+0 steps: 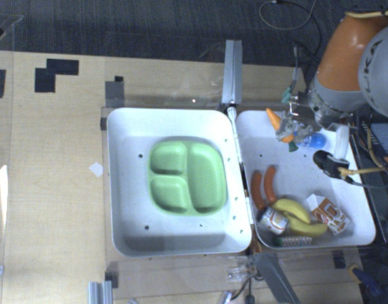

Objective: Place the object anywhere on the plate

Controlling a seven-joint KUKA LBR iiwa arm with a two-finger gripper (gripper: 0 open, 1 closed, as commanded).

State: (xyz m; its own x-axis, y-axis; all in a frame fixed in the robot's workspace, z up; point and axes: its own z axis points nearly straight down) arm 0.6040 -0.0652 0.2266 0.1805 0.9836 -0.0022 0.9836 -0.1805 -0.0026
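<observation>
Fingers (295,126) by orange item (274,116) — right bin (345,189)

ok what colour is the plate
Light green all over. The plate shows best in the camera view.

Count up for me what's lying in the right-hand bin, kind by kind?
Sausages: 2
Banana: 1
Carrot: 1
Can: 1
Small printed carton: 1
Blue object, too small to name: 1
Total: 7

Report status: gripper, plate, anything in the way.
Gripper over right bin, far end, by orange piece. Green plate in left bin, nothing on it. Bin walls between them.
</observation>
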